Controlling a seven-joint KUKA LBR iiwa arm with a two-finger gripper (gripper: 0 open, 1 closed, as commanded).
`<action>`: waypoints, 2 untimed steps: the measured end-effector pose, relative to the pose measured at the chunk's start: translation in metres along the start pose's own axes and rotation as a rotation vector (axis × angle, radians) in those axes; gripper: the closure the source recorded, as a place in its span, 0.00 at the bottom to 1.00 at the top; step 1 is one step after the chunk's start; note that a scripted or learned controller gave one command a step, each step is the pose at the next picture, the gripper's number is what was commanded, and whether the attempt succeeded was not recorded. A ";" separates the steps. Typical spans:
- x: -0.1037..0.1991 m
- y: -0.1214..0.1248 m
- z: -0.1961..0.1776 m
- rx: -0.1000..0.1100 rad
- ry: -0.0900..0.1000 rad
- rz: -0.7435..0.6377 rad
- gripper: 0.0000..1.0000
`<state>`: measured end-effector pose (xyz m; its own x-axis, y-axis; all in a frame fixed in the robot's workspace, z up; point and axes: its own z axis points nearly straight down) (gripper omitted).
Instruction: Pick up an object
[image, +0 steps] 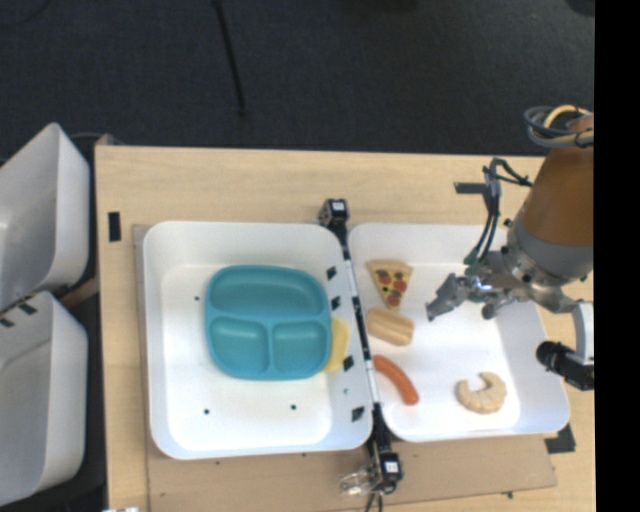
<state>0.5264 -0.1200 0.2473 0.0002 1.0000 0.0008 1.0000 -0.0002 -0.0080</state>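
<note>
In the right bin (520, 420), the croissant (483, 393) and sausage (396, 380) lie nearest; the bun (389, 327) and pizza slice (389, 282) lie farther back. The claw (452, 296) hovers spread and empty, beside none; a straight drop risks pinching bare floor.

Tray (267, 322) in L bin (180, 420)

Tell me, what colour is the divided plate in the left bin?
The divided plate is teal blue, seen clearly in the camera view.
</note>
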 end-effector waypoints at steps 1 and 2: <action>0.000 0.002 -0.005 -0.010 -0.001 -0.002 0.00; -0.001 0.000 0.059 -0.002 -0.001 0.001 0.00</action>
<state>0.5261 -0.1214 0.1887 0.0013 1.0000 -0.0004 1.0000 -0.0013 -0.0056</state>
